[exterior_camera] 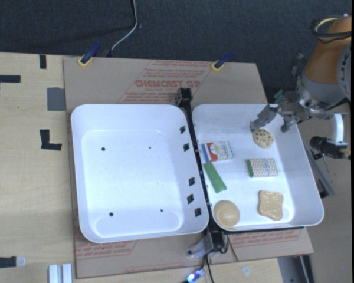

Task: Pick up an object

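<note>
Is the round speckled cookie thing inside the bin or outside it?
Inside. The round speckled cookie lies on the floor of the right bin, near its far edge, just below the end effector, which is not holding it.

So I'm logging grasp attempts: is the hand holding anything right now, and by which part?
Nothing is held. The hand hovers open above the cookie in the right bin, with nothing between its fingers.

I see five items in right bin (295, 158): speckled cookie (262, 138), small carton (218, 151), green bar (214, 177), patterned sponge (262, 167), two tan pieces (270, 205) at near edge.
</note>
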### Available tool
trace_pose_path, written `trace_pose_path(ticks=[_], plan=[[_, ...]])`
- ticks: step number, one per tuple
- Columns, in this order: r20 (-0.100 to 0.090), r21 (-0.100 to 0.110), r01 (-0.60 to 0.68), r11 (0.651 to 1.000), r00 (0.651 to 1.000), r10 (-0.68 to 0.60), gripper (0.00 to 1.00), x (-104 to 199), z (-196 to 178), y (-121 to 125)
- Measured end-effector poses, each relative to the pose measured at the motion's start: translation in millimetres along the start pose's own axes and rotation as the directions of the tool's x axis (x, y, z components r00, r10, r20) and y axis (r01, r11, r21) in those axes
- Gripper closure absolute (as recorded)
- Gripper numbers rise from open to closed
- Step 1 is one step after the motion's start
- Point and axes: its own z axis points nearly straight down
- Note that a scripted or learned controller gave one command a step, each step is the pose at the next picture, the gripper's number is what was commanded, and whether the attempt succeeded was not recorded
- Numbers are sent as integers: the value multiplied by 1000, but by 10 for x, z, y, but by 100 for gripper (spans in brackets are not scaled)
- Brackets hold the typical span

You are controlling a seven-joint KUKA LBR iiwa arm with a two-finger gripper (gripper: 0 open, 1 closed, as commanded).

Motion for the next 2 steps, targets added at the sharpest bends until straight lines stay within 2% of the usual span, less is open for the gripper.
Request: trace_pose_path(ticks=[1,2], plan=[[-6,0,13,1000,1000,-13,0,1481,21,-124],[-1,0,5,1000,1000,-5,0,1891,61,107]])
